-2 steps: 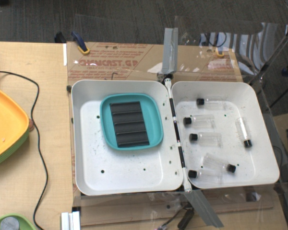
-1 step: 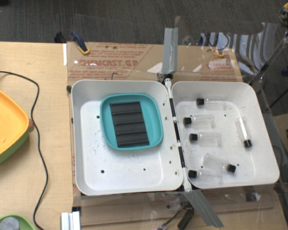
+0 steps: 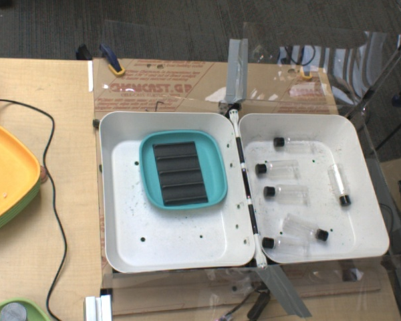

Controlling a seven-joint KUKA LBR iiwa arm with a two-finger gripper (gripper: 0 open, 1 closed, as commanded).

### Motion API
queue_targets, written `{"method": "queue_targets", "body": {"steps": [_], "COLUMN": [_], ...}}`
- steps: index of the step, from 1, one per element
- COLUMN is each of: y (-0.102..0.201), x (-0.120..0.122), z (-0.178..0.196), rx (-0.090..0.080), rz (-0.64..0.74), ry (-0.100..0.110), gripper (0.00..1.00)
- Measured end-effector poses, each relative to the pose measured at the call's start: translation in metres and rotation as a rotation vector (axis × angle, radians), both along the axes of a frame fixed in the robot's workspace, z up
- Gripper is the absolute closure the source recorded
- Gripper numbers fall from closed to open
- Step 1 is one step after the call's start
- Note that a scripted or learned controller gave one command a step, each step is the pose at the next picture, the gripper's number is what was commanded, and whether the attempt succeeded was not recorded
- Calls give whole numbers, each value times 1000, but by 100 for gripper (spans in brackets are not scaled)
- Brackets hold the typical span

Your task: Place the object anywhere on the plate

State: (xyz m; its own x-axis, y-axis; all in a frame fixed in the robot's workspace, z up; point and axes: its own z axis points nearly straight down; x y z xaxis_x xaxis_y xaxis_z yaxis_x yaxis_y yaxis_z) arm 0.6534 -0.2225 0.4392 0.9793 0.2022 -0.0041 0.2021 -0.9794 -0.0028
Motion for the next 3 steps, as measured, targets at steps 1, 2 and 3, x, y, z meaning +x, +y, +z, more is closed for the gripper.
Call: {"method": "queue_targets", "body": {"steps": [1, 2, 3], "y": [0, 0, -1], "x": [-3, 1, -5], "z": [0, 0, -32], "rx": [1, 0, -1], "rz": [-3, 1, -3], "ry": [1, 0, 2], "gripper": [0, 0, 0]}}
